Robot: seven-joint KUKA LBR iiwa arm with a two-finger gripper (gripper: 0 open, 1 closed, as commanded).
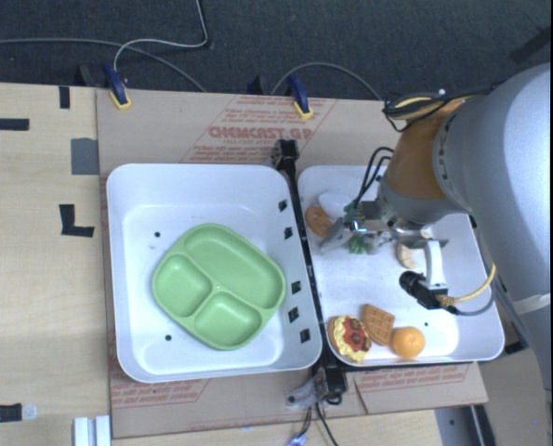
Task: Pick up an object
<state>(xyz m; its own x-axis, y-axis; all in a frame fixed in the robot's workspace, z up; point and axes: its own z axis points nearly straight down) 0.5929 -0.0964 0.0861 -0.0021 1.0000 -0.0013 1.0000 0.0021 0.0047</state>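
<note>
My gripper [352, 232] is low in the upper left part of the right bin [471, 342]. It sits right over a small green toy vegetable [358, 243], which is partly covered by it. A brown bread-like piece [317, 221] lies just to its left against the bin wall. A pale cream item [410, 255] peeks out from under the wrist on the right. At the bin's front lie a pizza slice [350, 337], a waffle [378, 321] and an orange [407, 342].
The left bin [132, 193] holds a green divided plate [219, 285]. The grey arm with its orange band [415, 161] covers the right bin's upper right side. A black cable [425, 291] loops down from the wrist.
</note>
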